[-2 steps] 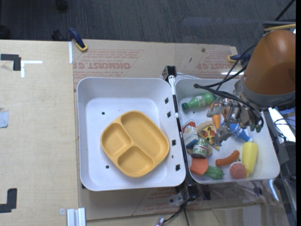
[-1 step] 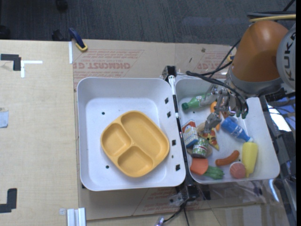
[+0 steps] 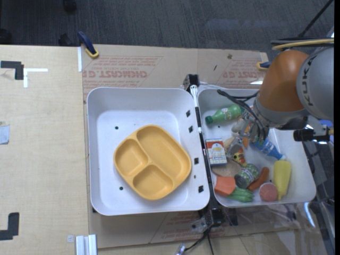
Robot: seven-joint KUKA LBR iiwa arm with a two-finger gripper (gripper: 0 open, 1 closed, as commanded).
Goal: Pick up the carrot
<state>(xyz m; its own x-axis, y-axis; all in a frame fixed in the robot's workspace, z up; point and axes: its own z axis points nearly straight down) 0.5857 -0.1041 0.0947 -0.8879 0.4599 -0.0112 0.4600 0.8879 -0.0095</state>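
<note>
Overhead, the camera view looks down on two white bins side by side. The left bin (image 3: 101, 142) holds a yellow divided plate (image 3: 152, 162) lying flat near its middle. The right bin (image 3: 307, 180) is crowded with toy food and small items. The arm (image 3: 289, 86) reaches in from the right, its orange band above the wrist hanging over the bin's upper part. The gripper (image 3: 245, 132) points down into the clutter just below a green bottle (image 3: 223, 115) and just beside a blue bottle (image 3: 268, 149); how far its claw is parted, and whether it grips anything, I cannot tell, since the wrist and the surrounding items hide it. The carrot (image 3: 258, 179), a short orange-red piece, lies near the bin's front, between a dark green round can (image 3: 245, 175) and a pink disc (image 3: 268, 192), well below the gripper. A yellow banana-like piece (image 3: 282, 177) lies to its right, an orange-red block (image 3: 225, 185) to its left, and a small carton (image 3: 215, 152) sits by the bin's left wall.
</note>
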